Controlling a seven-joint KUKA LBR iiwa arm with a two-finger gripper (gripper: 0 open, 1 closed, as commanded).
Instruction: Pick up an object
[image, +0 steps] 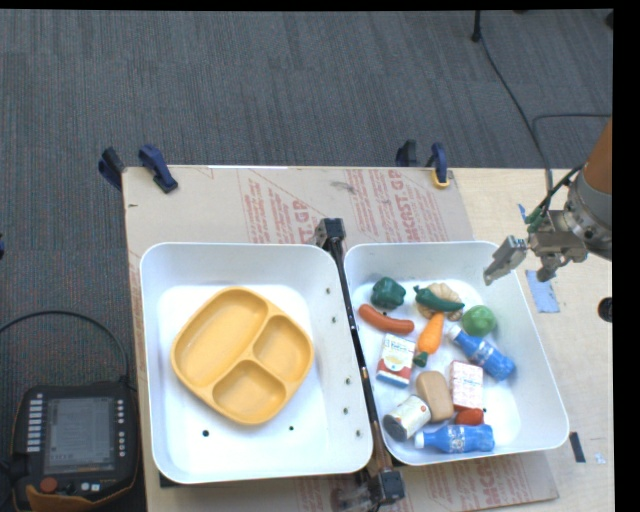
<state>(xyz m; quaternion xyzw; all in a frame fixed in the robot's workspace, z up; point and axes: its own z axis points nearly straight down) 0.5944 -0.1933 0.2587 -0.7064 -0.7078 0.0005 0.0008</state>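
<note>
You've got a yellow tray (243, 354) in the left bin (160, 300), pendant (72, 440) near-left, clamps (157, 167) far edge.

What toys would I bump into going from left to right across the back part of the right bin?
Dark green broccoli toy → green pepper toy → light green round fruit. Past the bin's rim hangs the gripper.

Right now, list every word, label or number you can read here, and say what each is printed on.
Red print on the cardboard sheet under the bins: upside down and blurred, not readable.
Labels on the two blue bottles and small cartons: too small to read.
Pendant screen: blurred.
Nothing legible.
</note>
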